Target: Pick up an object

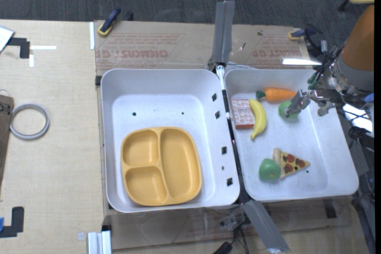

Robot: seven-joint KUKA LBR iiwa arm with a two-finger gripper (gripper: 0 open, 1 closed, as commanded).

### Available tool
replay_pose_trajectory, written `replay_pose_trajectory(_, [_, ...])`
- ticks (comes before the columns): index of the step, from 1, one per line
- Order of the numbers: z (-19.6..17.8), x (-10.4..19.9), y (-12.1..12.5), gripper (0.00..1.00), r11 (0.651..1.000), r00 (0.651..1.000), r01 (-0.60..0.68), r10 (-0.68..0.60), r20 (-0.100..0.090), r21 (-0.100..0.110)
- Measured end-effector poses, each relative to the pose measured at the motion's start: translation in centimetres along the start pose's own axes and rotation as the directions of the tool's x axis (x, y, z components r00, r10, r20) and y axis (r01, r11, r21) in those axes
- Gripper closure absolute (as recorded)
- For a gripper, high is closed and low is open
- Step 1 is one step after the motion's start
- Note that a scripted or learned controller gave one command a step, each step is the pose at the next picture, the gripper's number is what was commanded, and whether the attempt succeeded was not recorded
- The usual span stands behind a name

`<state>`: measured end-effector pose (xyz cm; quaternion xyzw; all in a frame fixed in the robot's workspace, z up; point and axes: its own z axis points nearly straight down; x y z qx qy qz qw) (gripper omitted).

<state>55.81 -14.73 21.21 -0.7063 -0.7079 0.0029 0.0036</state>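
Observation:
The right bin (333, 181) holds several toy foods. An orange carrot (277, 94) lies at the back, with a yellow banana (258, 118) and a small red-and-white box (241, 113) to its left. Toward the front lie a green apple (269, 170) and a pizza slice (291, 162). A small green object (289, 109) sits just right of the banana. My gripper (302, 100) reaches in from the right and is right against this green object, low over the bin.
The left bin (119, 92) holds a yellow three-compartment plate (161, 165). A grey divider bar (224, 27) runs between the bins. A tape roll (28, 121) lies on the bench at far left. Clamps (109, 21) sit at the back edge.

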Motion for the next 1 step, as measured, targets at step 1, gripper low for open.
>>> replay_pose_trajectory(1, [-0.48, -0.05, 0.07, 1.00, 1.000, 1.000, 0.001, -0.001, 0.000, 0.006])
